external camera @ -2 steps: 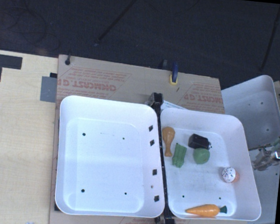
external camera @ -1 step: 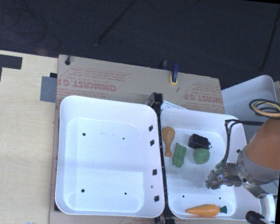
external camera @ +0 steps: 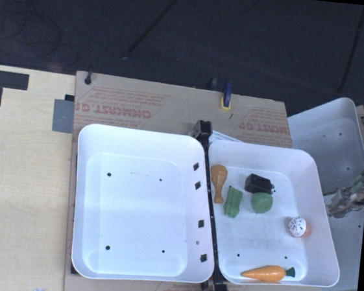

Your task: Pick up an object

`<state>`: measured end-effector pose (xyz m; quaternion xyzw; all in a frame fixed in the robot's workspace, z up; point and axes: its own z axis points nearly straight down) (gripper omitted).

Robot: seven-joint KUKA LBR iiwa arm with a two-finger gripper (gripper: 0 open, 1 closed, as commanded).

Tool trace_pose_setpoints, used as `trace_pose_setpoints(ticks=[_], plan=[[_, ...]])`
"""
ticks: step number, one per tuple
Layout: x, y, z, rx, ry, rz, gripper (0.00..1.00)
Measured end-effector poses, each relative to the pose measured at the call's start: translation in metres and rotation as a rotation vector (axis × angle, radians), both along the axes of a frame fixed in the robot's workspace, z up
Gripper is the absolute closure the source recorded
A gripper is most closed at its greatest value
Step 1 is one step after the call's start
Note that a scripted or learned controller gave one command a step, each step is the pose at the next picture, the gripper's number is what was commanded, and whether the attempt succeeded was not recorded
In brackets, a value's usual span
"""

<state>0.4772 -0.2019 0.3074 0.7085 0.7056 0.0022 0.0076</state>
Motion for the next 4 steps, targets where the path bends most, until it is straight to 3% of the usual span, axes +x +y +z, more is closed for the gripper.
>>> trace_pose_setpoints(ticks=[1, 2, 3, 4], plan=[[-0.003, 0.056, -0.119, 0.014, 0.026, 0.008, 1.00], [0.000, -0.016, 0.051, -0.002, -0.003, -0.001, 1.00], [-0.003, 0.013, -0.072, 0.014, 0.027, 0.005, 1.00], [0.000, 0.098, 0.163, 0.006, -0.003, 0.012, 1.00]])
